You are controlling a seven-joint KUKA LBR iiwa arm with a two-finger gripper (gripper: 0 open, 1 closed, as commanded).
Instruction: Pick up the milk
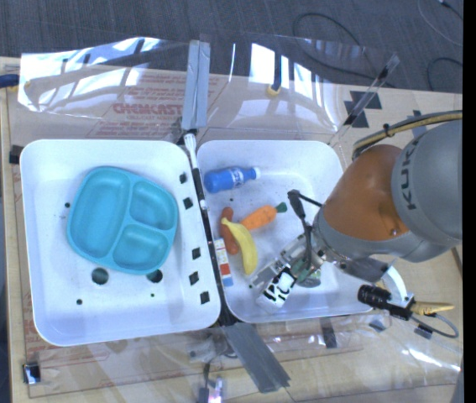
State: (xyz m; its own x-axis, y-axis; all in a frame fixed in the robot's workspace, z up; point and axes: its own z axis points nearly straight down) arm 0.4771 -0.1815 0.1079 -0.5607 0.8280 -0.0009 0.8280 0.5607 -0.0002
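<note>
milk (278, 286) lay near the front of the right bin (321, 159) | end effector (290, 269) sat right over it, grip too hidden to tell | banana (243, 245), carrot (259, 218), blue bottle (227, 178) lay nearby | blue plate (123, 219) in left bin (44, 250)

Bright, even overhead light fills the scene. Strong glare streaks the clear plastic sheet (246, 65) behind the two white bins (44, 225), which are nearly washed out. Shadows are soft and short. Focus is moderate and fine detail is slightly blurred throughout.
</note>
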